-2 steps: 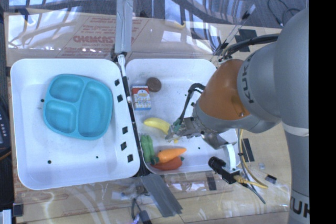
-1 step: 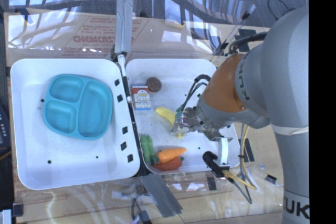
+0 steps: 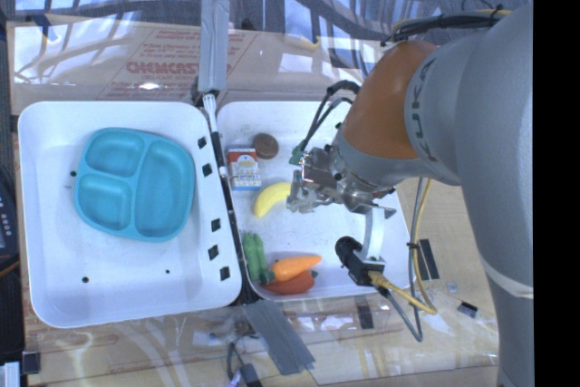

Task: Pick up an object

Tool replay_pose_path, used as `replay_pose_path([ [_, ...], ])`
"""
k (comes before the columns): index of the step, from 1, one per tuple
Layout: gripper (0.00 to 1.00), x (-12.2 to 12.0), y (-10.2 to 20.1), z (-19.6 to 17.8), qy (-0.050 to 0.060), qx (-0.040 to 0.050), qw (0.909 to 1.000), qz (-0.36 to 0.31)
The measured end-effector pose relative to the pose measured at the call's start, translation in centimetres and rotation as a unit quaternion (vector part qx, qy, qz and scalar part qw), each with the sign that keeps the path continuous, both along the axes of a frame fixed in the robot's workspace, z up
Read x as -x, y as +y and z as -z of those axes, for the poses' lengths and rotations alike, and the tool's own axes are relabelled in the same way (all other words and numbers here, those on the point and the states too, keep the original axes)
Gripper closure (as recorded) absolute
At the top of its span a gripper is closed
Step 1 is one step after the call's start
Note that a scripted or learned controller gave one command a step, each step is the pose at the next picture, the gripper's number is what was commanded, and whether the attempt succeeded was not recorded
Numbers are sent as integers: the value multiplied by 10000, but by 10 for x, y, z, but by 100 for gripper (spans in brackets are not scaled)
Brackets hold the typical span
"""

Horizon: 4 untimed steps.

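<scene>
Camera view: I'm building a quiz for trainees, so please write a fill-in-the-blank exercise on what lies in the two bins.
1. The blue divided plate lies in the ___ bin.
2. The banana is coloured ___.
3. The carrot rests on a ___ vegetable.
4. The small carton lies ___ the banana in the picture.

Missing words: left; yellow; red; above

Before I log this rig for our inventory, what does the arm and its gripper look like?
A thick grey arm with a broad orange band above the wrist and dark lettering beside it. The metal two-finger gripper is silvery. Black cables loop at the wrist; yellow cables hang lower.
</scene>
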<state>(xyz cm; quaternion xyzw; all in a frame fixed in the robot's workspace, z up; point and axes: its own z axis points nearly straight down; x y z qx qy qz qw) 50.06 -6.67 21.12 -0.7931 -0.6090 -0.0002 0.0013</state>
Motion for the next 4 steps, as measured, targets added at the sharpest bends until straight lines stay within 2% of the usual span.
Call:
replay_pose_path([
  [1,0,0,-1,0,6,2,10000,4],
  [2,0,-11,-30,120,4,7,9999,-161],
  [3,0,-63,-35,120,3,5,9957,-931],
  [4,0,-130,-68,107,-4,7,9912,-1324],
])
